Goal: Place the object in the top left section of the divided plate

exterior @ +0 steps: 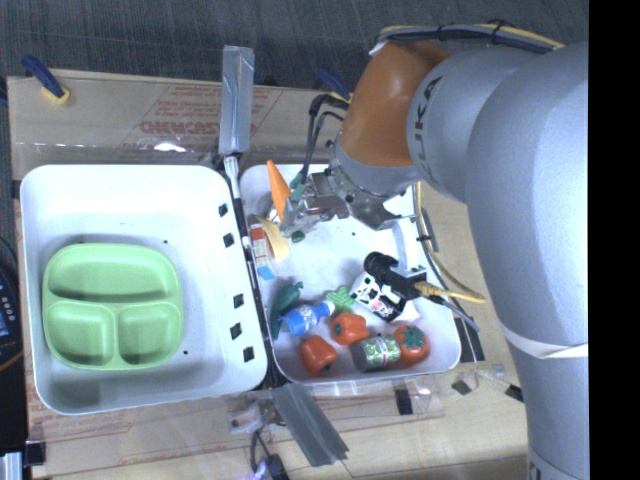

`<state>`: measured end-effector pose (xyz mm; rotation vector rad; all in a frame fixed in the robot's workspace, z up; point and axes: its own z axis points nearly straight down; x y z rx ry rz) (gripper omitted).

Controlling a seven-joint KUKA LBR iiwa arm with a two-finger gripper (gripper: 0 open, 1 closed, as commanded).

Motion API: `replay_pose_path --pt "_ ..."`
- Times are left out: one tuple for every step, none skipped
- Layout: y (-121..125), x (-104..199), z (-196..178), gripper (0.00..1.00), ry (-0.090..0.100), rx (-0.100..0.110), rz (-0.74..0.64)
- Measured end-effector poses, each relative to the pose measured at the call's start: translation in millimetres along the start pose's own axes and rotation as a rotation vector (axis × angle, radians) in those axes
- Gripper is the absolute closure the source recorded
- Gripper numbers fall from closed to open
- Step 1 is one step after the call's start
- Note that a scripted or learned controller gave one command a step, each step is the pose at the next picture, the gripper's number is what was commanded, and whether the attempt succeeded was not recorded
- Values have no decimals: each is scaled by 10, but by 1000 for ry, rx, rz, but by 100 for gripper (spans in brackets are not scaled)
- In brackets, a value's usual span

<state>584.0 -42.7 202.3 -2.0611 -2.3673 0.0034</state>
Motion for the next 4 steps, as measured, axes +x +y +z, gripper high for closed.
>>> replay_pose_path --pt "813 634 119 100 0 1 47" --pt "791 1230 116 100 0 3 16" --pt "791 1227 114 0 0 3 16" --pt "791 1226 114 0 0 3 16"
